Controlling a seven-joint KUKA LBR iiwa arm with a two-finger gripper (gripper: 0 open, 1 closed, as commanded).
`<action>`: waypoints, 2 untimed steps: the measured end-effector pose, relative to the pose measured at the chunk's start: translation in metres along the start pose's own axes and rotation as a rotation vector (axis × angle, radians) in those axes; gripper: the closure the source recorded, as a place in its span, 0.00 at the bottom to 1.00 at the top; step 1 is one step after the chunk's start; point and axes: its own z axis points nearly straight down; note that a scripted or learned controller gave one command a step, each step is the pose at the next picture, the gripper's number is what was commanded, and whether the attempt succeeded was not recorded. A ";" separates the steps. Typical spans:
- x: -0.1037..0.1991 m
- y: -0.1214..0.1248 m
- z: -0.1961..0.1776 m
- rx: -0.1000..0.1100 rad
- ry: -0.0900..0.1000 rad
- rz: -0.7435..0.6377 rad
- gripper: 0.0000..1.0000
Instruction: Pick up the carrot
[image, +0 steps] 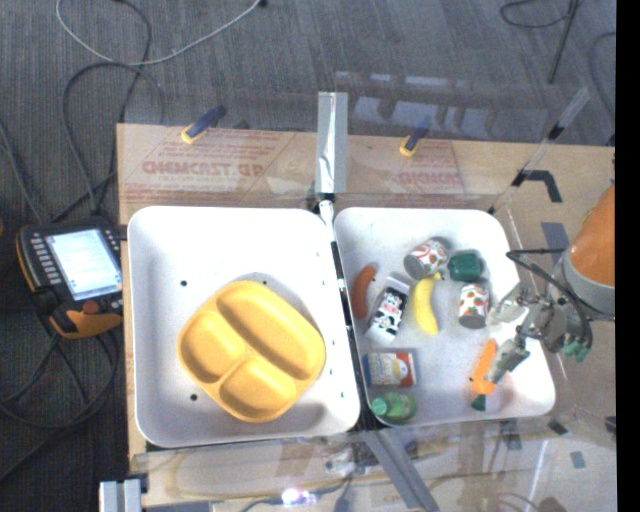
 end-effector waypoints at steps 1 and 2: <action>-0.022 -0.005 0.091 0.001 -0.008 -0.039 0.00; -0.024 -0.004 0.081 0.000 -0.014 -0.039 1.00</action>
